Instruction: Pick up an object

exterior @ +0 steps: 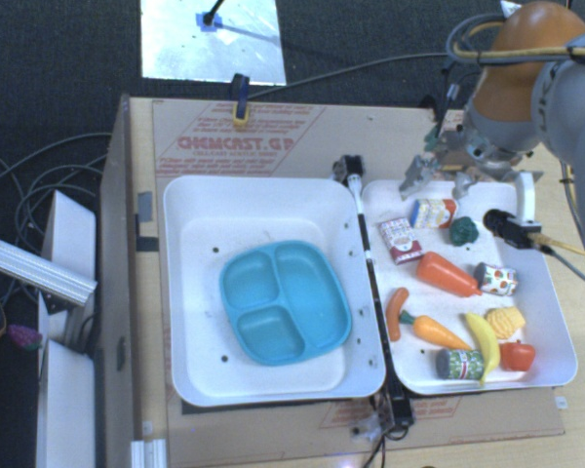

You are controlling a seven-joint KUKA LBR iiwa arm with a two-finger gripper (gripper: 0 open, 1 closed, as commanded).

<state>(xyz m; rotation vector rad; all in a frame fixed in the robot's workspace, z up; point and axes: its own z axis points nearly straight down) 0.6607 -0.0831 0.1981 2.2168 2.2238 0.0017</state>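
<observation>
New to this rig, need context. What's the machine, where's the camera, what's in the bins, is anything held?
One fixed camera looks down at a slant on a bench with two white bins. The grey and orange thing at the upper right is a robot arm; its gripper hangs over the far edge of the right bin. Nothing is visibly between its fingers, and I cannot tell if they are open or shut.

The left bin holds a blue divided tray. The right bin holds toy food: two carrots, a banana, corn, a tomato, a can, a small red carton and other small pieces.
</observation>
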